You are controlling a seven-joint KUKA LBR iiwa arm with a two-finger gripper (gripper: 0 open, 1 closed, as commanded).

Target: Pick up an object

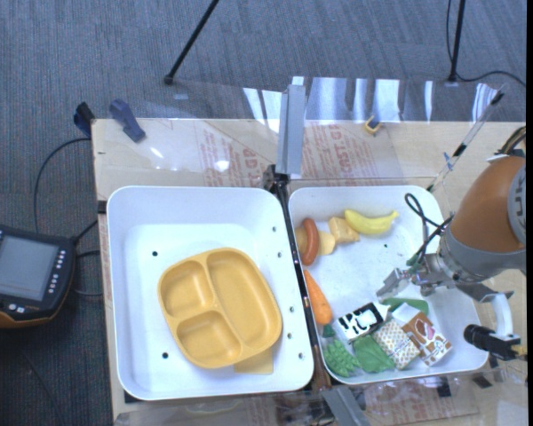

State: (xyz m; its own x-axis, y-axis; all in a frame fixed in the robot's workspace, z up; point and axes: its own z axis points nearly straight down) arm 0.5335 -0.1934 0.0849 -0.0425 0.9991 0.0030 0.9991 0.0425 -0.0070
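My metal two-finger gripper (407, 282) hangs low over the right white plastic bin (384, 193), right of frame centre, fingers looking spread, nothing between them. Step in hand, as I judge it: pick a target and descend. Nearest candidates sit just below and left of me: a black-and-white small box (359, 319), a tan patterned packet (395, 343), a red-brown snack packet (426, 338), green leafy toy vegetables (357, 355). These are crowded, touching each other along the bin's lower edge, so a clean pinch there risks catching two or nudging the wall. Easier pick probably the yellow toy banana (370, 221) at the upper part of the bin, lying apart, with open floor around it; close across its narrow width. Beside it a pale yellow chunk (341, 230) and a reddish-brown sausage (310, 240); an orange toy carrot (317, 298) lies along the left wall, too near it for fingers. Left white bin (133, 238) holds a yellow divided plastic plate (218, 305), not in my way.
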